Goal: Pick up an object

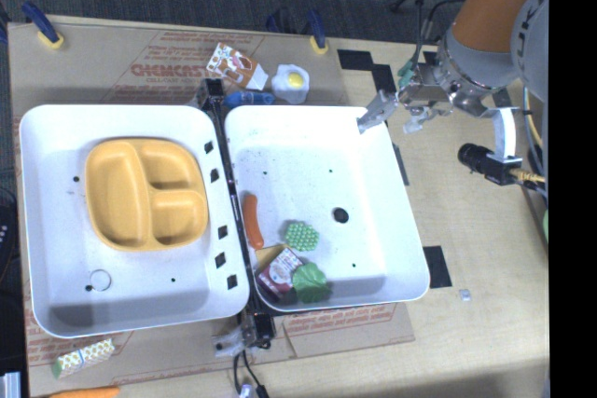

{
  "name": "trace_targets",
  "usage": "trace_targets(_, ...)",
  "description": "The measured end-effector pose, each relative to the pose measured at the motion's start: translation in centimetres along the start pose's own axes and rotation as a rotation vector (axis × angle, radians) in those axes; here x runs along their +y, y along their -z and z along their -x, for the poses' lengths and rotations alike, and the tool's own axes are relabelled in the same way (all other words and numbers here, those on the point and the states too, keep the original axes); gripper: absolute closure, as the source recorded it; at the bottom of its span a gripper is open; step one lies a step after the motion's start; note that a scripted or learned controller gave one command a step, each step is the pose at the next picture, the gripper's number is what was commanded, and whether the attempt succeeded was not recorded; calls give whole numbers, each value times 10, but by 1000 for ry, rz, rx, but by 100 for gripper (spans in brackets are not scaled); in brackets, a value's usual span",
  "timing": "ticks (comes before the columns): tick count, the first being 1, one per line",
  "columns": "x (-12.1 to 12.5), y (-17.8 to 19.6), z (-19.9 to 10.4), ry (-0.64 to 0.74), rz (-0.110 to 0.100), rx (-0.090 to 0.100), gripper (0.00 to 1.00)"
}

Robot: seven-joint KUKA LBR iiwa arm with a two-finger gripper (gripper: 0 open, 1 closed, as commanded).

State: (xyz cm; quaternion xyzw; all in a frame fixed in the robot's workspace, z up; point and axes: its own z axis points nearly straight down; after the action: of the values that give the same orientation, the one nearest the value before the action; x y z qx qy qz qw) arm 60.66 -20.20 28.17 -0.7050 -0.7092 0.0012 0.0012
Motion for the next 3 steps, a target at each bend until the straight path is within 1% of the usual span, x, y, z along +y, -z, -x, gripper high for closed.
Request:
trace_targets(1,-57,-126,-22,154,-3,1,0)
trace_targets(2,-110,-191,-79,186,-1,2,0)
trace_targets(3,-106,-191,-104,354,-2,3,0)
